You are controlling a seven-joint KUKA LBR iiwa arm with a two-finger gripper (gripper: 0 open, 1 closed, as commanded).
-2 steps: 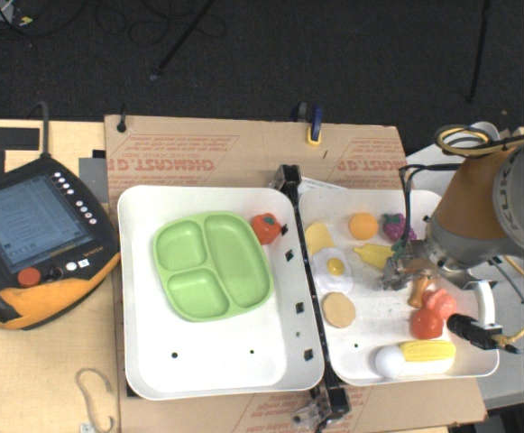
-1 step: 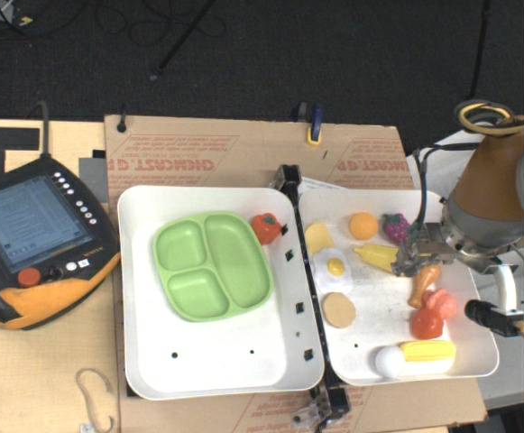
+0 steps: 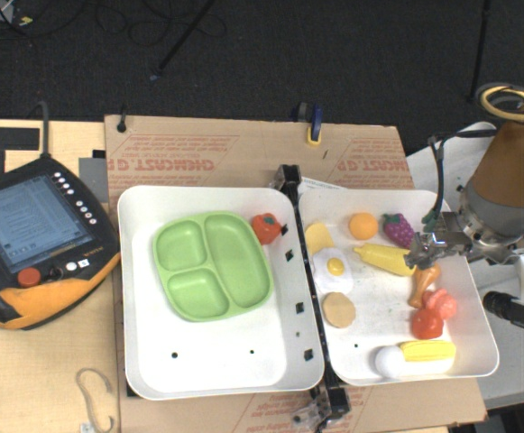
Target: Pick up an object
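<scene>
Your gripper (image 3: 421,258) over the right bin (image 3: 478,368), beside the banana (image 3: 383,259) and carrot (image 3: 424,284); finger state indiscernible.

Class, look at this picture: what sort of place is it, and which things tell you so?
Probably a robotics lab bench set up for grasping trials. A robot arm reaches over two white bins, toy food such as a plastic banana lies in one, and a control pendant sits beside them.

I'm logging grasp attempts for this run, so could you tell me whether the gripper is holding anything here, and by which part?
It cannot be told: the gripper sits low over the right bin, by the yellow toy and carrot.
</scene>
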